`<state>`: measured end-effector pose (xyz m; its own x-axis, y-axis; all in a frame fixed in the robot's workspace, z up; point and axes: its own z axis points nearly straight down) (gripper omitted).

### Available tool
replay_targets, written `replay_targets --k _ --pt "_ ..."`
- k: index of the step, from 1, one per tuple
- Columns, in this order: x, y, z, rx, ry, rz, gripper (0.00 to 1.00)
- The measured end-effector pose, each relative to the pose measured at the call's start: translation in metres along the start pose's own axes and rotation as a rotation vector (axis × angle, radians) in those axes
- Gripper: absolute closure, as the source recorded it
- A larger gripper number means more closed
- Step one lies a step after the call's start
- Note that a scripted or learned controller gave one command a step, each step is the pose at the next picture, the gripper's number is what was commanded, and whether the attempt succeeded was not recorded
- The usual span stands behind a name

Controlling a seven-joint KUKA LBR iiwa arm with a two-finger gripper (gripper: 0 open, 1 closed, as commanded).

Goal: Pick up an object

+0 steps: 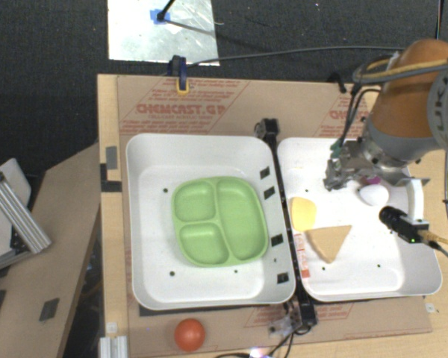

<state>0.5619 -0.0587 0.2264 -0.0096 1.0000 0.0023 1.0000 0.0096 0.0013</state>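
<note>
gripper (342, 171) | low over right bin (373, 274) | beside white egg-shaped object (373, 194)

arm (422, 88): cut off right | white object (373, 194): partly hidden

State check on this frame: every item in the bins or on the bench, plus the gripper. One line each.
Green three-compartment plastic tray: flat in the left white bin, nothing in it.
Pale yellow flat piece: lying in the right white bin, near the divider.
Tan wedge-shaped piece: lying flat, just below the yellow piece.
White egg-shaped object: resting in the right bin, beside the gripper.
Orange-red ball: on the bench, outside the bins.
Gripper: low over the right bin, grasp unclear.
</note>
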Motion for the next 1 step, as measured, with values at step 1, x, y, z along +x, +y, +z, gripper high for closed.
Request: replay_targets --k 1 --pt "0.0510 -0.0026 -0.0082 -0.001 0.000 -0.001 1.00"
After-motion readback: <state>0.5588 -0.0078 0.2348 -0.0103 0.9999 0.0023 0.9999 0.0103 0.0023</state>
